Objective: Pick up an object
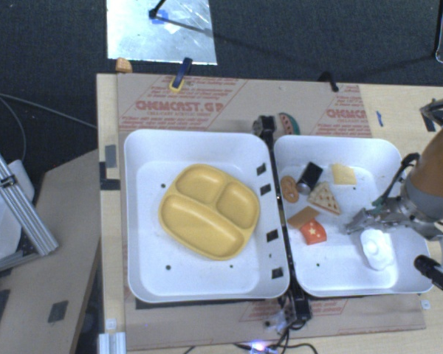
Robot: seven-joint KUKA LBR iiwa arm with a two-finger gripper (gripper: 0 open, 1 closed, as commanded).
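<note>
We see the gripper (358, 222) low in the right bin (332, 282), just beside a white object (376, 248), presumably lining up a pick. Jaws: cannot tell. Toy foods (314, 201) cluster left of it.

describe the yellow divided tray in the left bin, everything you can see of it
The yellow divided tray is a pale mustard yellow dish that looks like smooth plastic, rounded at the corners. Raised ridges split it into three compartments: one long one along its lower left side and two smaller ones on the upper right. All three look bare. It lies flat, right way up, turned at a slant, near the middle of the left bin, resting on the bin's floor. Nothing else touches it.
</note>
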